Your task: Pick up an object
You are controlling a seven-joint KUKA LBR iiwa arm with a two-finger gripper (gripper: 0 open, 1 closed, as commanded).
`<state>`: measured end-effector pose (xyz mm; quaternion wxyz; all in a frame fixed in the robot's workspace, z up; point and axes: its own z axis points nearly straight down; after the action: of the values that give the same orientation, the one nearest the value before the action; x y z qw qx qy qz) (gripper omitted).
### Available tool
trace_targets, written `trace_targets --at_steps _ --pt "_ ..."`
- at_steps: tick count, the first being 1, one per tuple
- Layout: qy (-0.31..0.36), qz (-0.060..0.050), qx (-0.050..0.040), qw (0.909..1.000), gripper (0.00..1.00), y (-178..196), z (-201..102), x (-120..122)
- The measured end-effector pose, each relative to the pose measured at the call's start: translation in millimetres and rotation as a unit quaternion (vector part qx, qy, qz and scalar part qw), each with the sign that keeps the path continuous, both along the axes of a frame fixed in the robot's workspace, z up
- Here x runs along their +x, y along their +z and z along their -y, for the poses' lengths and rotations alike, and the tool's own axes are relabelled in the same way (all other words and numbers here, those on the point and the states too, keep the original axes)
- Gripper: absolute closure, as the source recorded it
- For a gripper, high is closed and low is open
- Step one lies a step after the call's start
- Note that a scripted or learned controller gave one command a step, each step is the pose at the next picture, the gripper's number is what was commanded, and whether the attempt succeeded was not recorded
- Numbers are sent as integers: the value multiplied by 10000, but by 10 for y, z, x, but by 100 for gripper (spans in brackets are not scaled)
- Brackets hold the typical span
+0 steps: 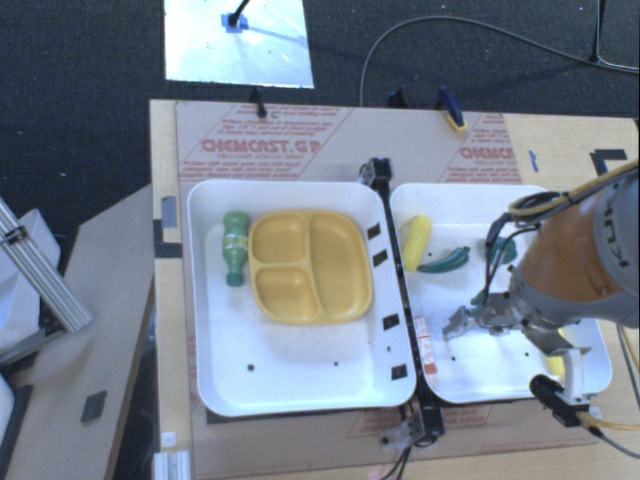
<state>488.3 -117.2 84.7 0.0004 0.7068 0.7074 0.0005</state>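
Note:
My gripper [468, 321] hangs low over the middle of the right bin [470, 192], and the grey and orange arm [570, 258] covers that bin's right side. A yellow oblong object [415, 241] lies at the bin's upper left. Just right of it lies a curved green object [445, 260], above and left of the gripper and apart from it. A small yellow piece [578, 365] peeks out under the arm near the bin's lower right corner. I see nothing in the gripper.
The left bin [290, 373] holds a yellow divided plate [305, 266] with a green bottle [235, 248] lying along its left side. A black divider with clips [395, 288] separates the bins. Cables [520, 223] loop off the arm's wrist.

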Motion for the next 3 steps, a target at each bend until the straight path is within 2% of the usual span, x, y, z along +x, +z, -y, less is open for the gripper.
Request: trace_targets --at_steps 1,3 --pt "1 9 6 10000 100 116 -5 13" --pt "21 25 -7 10000 100 1001 6 109"
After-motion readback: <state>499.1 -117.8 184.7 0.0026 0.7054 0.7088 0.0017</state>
